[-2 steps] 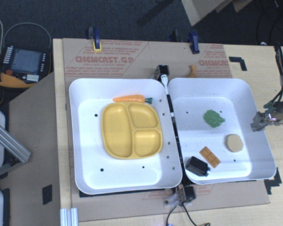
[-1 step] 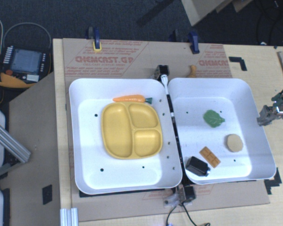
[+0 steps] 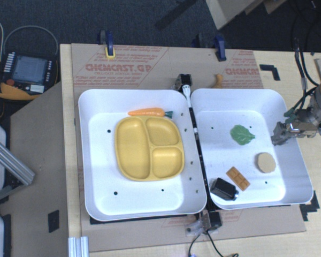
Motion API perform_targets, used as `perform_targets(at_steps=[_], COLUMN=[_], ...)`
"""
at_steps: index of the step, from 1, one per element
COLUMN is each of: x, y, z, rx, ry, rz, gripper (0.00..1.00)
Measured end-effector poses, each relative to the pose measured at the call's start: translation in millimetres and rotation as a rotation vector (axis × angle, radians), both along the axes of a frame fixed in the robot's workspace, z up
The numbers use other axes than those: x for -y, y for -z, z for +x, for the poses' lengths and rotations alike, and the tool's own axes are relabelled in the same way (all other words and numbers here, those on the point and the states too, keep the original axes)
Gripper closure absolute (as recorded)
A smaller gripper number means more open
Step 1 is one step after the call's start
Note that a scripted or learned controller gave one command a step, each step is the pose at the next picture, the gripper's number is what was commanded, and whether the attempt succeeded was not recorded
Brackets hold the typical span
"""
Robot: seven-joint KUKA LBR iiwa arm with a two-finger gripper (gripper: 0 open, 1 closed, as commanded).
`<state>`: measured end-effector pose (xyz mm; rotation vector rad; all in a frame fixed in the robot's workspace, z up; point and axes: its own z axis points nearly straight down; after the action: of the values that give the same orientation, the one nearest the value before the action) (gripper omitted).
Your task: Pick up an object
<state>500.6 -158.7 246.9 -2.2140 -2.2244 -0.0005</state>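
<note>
Gripper (image 3: 281, 134): at the right rim of the right bin, above its far-right part; jaw state too small and blurred to tell; nothing visible between the tips.
Arm (image 3: 310, 119): enters from the right edge, metal wrist with cables trailing toward the far right.
Right bin (image 3: 294, 183): shallow, white, holds four loose things.
Green leaf (image 3: 242, 134): in the middle of the right bin toward the far side, left of the gripper and apart from it.
Round beige piece (image 3: 266, 163): near of the leaf and to its right, flat on the bin floor, on the near side of the gripper.
Brown cracker (image 3: 238, 178): left of the beige piece and nearer, lying at a slant.
Black block (image 3: 223, 189): at the near-left corner of the right bin, just beside the cracker.
Left bin (image 3: 96, 191): white, touching the right bin along the middle seam.
Yellow divided plate (image 3: 148, 147): centred in the left bin, three compartments, all bare.
Carrot (image 3: 148, 112): orange with green end pointing right, lying along the far edge of the plate, just beside it.
Bench (image 3: 150, 63): brown board with red lettering, blue clamps on the far edge.
Handheld screen unit (image 3: 28, 71): off the bench at far left.
</note>
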Motion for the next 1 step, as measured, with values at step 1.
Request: perform_targets(at_steps=[1], x=[-49.4], y=[-5.6], z=[-2.9], rx=[0.001], ry=[-0.001], rz=[0.0], gripper=[1.0])
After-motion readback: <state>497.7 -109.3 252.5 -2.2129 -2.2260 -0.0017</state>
